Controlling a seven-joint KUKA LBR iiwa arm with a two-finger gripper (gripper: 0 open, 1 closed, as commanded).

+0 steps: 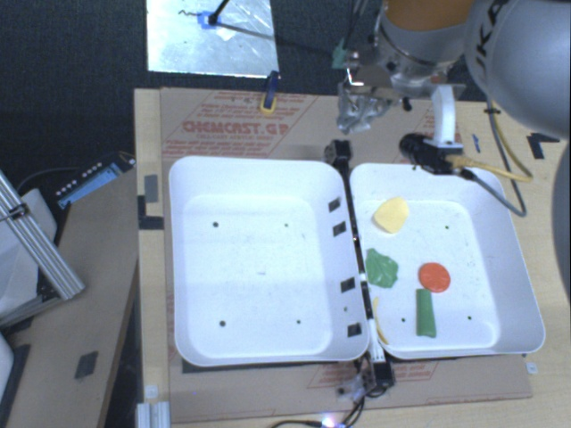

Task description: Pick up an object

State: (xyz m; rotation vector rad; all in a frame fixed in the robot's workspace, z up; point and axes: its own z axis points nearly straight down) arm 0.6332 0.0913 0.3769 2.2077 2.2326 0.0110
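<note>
Cardboard printed "CHEMCAST GP" behind the bins; tool above it, state unclear

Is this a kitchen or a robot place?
Most likely a robot lab, not a kitchen. A big grey arm with a gripper hangs over two white bins on a bench, and toy-like pieces such as a yellow piece lie in the right bin.

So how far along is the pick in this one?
Nothing looks done yet. The gripper hangs above the bench behind the bins, with nothing seen between its fingers. The yellow piece, green lump, orange disc and green stick all lie in the right bin. Reaching in, gripping and lifting are all left.
</note>
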